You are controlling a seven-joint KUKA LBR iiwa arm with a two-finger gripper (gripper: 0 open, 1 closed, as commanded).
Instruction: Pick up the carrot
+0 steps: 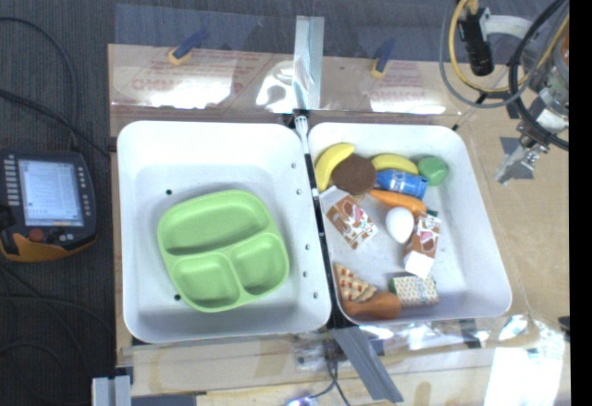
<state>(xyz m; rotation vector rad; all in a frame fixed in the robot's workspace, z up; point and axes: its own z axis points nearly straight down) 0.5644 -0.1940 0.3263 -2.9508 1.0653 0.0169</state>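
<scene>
The carrot (pixel 400 200) lies in the right bin (pixel 481 238), wedged between a blue packet (pixel 401 181) above and a white egg (pixel 400 225) below (both touching it, by the look). The gripper (pixel 521 160) hangs outside that bin's right wall, holding nothing; how far its claw gapes cannot be told. This looks like the approach step: next it must swing left over the carrot and descend cleanly.

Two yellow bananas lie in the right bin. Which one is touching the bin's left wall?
The larger banana, curved against the left wall beside the brown disc. The smaller banana lies mid-bin, above the blue item.
</scene>
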